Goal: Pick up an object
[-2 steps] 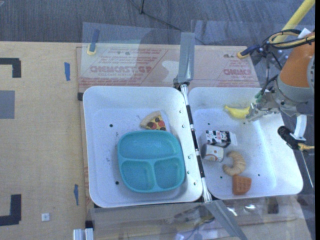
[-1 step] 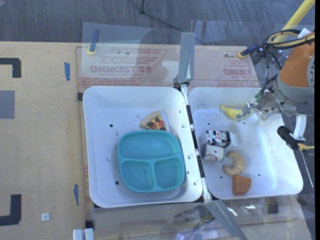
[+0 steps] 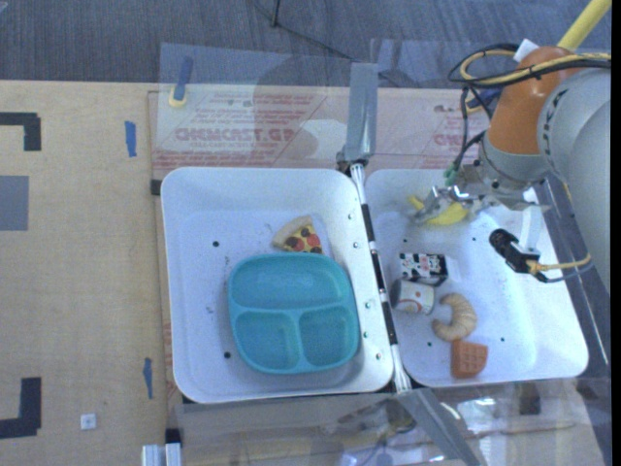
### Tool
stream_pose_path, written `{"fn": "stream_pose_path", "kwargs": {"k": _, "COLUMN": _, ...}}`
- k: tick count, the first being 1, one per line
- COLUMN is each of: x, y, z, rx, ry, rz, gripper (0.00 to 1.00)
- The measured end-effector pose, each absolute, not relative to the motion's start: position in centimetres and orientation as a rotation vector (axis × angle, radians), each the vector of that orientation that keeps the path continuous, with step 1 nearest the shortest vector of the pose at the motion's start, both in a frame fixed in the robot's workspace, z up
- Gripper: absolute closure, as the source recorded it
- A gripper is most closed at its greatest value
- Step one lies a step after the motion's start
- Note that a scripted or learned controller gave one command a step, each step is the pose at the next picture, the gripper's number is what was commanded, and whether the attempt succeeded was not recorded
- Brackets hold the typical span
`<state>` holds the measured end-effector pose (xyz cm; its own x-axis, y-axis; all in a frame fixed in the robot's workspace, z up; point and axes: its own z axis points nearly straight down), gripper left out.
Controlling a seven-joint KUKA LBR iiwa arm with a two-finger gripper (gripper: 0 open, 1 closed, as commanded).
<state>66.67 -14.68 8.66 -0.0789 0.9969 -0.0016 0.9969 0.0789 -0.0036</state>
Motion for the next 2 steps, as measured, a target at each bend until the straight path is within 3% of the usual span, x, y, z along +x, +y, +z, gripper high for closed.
{"fn": "stream_pose_path", "kwargs": {"k": 1, "x": 66.7, "y": -14.6, "z": 9.7, "rx": -2.128, "ry": -2.311, "rz": 0.008, "gripper": 1.0}}
{"fn": "stream_pose_path", "kwargs": {"k": 2, "x": 66.7, "y": -3.8, "z": 25.9, "rx": -2.189, "ry": -2.256, "rz": -0.002, "gripper": 1.0}}
